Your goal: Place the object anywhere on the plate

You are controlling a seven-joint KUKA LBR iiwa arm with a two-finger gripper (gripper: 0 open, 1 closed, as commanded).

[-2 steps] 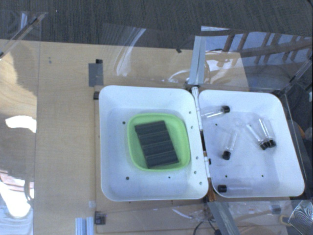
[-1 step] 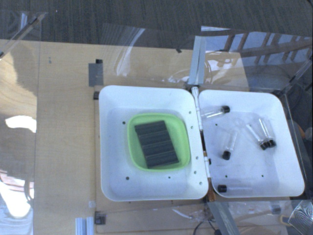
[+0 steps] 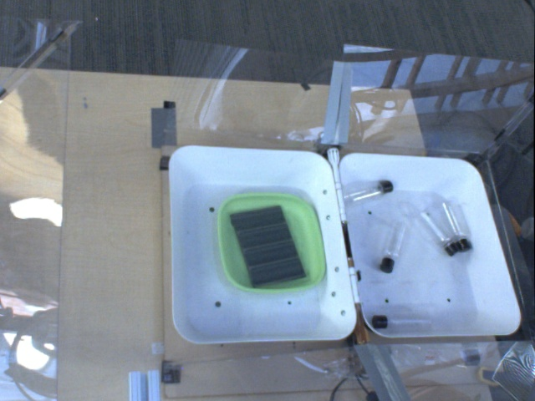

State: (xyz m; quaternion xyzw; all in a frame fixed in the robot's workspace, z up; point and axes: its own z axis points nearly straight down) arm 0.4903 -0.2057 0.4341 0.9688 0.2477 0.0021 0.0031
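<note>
**Block on the plate, vials in the other bin**

Nearest to me, along the front edge of the wooden bench (image 3: 109,307), a small dark bracket (image 3: 170,375) sits just below the front left corner of the left bin (image 3: 188,307). Reflections from a clear sheet smear across the wood there.

In the right bin (image 3: 493,307), the closest thing is a clear vial (image 3: 401,321) lying along the front wall, its black cap pointing to the divide between the bins. Further in, a second vial (image 3: 391,249) lies at a slant with its cap toward me. To its right, two vials (image 3: 447,228) lie side by side, close together or touching, caps also toward me. A fifth vial (image 3: 370,193) rests near the back left corner of that bin, cap pointing right.

The task's thing, a dark grey ribbed block (image 3: 267,246), lies flat in the green plate (image 3: 230,261), which sits about in the middle of the left bin. The block is turned slightly against the plate's edges and lies wholly inside its rim.

Beyond the bins, a grey metal post (image 3: 338,103) rises from the seam between them, and a grey bracket (image 3: 163,125) stands on the bench behind the left bin. Past that is dark ribbed flooring (image 3: 209,7).

As for the gripper, I cannot tell its state.
</note>
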